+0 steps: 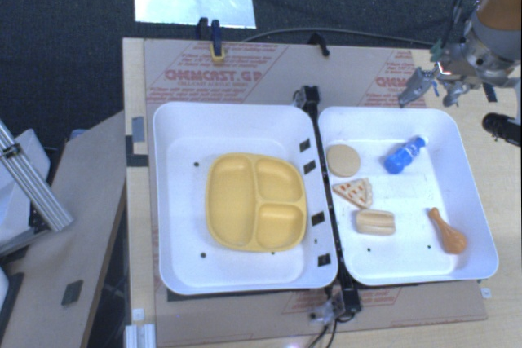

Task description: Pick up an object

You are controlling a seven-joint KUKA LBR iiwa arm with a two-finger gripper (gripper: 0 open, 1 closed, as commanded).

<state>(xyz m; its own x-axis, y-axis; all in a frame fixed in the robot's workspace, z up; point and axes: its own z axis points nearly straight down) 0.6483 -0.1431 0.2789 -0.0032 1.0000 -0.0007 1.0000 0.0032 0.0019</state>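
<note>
The right bin [469, 175] holds a blue bottle [404, 154], a round tan cookie [343, 160], a pizza slice [354, 192], a bread piece [375, 222] and an orange drumstick [448, 232]. My gripper [435, 88] hangs above the bin's far edge, up and right of the blue bottle, with its two fingers spread apart and nothing between them. The arm's orange band shows at the top right corner.
The left bin [175, 175] carries a yellow divided plate [254, 201]. A black hinge strip [314, 175] runs between the bins. Cardboard [245, 69] lies under both bins, with a clamp [216, 41] at its far edge.
</note>
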